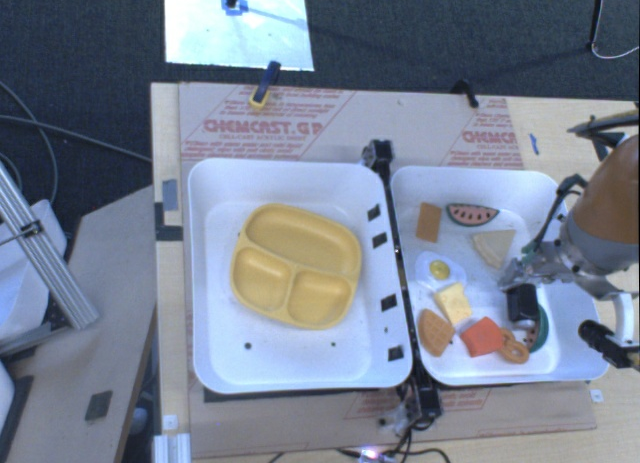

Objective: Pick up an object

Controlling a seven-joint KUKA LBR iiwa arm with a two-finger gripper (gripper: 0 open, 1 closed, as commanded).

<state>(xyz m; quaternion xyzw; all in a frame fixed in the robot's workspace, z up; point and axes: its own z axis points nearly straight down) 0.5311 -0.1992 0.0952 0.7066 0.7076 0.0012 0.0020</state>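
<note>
Camera view: a slanted look down on a tan surface carrying two white bins side by side.
Board: a pale sheet with red lettering lies flat on the surface, under both bins.
Left bin: shallow and white, it holds one yellow plate.
Right bin: shallow and white, touching the left bin along a black clipped seam; it holds the toy foods.
Arm: grey, with an orange-brown band, it reaches in from the right, its wrist over the right bin's right side.
Jaws: low over the right bin, just below the wedge and above the green crescent; I cannot tell whether they are open or closed.
Plate: three compartments, lying flat near the left bin's middle.
Wedge: pale tan, upper right of the food group.
Melon: a red slice with a green rind, near the back wall.
Toast: an orange-brown slab left of the melon.
Egg: white with a yellow yolk, below the toast.
Cheese: a yellow block just below the egg.
Cookie: brown, just beside the cheese, near the front wall.
Red block: right of the cookie, touching the pretzel.
Green crescent: curved, just right of the pretzel.
Clip: blue and yellow, at the surface's far edge.
</note>
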